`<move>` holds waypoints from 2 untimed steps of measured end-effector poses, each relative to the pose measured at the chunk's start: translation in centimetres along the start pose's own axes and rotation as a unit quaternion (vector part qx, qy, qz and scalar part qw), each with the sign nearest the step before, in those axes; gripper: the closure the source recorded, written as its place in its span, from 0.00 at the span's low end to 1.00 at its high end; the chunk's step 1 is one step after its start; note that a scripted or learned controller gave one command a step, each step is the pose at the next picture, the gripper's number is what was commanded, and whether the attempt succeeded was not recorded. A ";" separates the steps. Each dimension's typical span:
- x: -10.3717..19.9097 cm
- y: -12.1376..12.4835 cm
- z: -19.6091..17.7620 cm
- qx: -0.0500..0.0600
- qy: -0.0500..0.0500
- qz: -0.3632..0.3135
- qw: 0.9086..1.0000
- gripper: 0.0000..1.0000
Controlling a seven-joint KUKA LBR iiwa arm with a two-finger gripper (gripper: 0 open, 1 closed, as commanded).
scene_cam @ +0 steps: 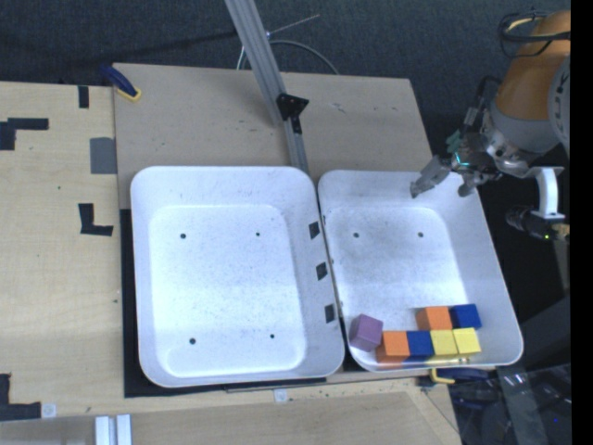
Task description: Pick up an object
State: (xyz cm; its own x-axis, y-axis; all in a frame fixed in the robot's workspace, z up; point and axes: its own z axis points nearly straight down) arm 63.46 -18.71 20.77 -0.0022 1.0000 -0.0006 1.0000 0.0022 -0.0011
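Arm: grey, with an orange band [542, 28] near the wrist, reaching in from the right edge above the right bin's far right corner.
Tool [445, 182]: hangs over the far right rim of the right bin, its two dark fingers pointing down and to the left; one finger tip lies near the rim at the left, the other to its right, with bare bin showing between them. The fingers stand apart and hold nothing.
Right bin [389, 248]: white, shallow, speckled; its blocks all sit along the near edge.
Purple block [368, 330]: near left corner of the right bin, tilted, just left of the others.
Orange blocks: one [396, 343] in the near row beside the purple block, one [433, 318] in the row behind.
Blue blocks: one [420, 343] in the near row, between orange and yellow; one [465, 315] in the back row, just right of the orange one.
Yellow blocks [455, 342]: two side by side at the right end of the near row.
Blocks and tool: well apart, at opposite ends of the right bin.
Left bin [222, 276]: white, touching the right bin along its side.
Tabletop [56, 248]: pale wood with dark tape marks at the left.
Pole [259, 44]: grey metal, slanting from the top down to the gap between the bins.
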 end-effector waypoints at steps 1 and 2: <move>2.8 2.3 2.5 0.000 0.000 -0.001 1.000 0.00; 3.0 1.6 0.9 -0.001 0.000 0.001 1.000 0.00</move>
